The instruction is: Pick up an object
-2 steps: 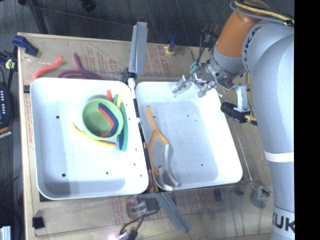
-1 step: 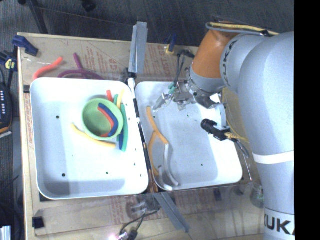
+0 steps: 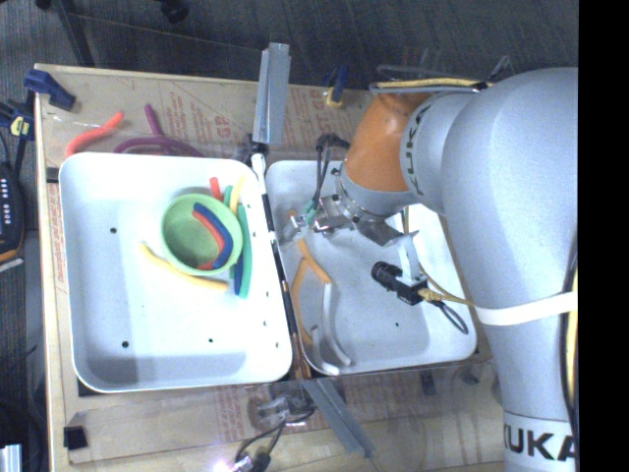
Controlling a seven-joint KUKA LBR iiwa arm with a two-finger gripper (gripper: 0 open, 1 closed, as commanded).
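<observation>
Gripper down in right bin, near its far-left corner, hard by the wall shared w/ left bin. Open or closed: cannot tell (tips lost among metal bits & cables).

Nearest thing: orange strip, thin, bent, lying just below the gripper along the right bin's left side; touching or not, cannot tell. Further toward the near-left corner, a grey curved piece, pale, U-like, resting against the bin's wall. Nothing seen between the tips.

Over in left bin, well apart from gripper: green bowl, round, light green, roughly mid-bin toward the right wall. In it a blue strip and a red strip, both curved. Yellow strip poking out beneath bowl's near-left rim. Darker blue-green strip along bowl's right side, plus red & yellow ends at its far rim.

On bench, beyond left bin's far edge: orange strip-like piece & purple loop.

Arm grey w/ orange band, covering the right bin's right side.
</observation>
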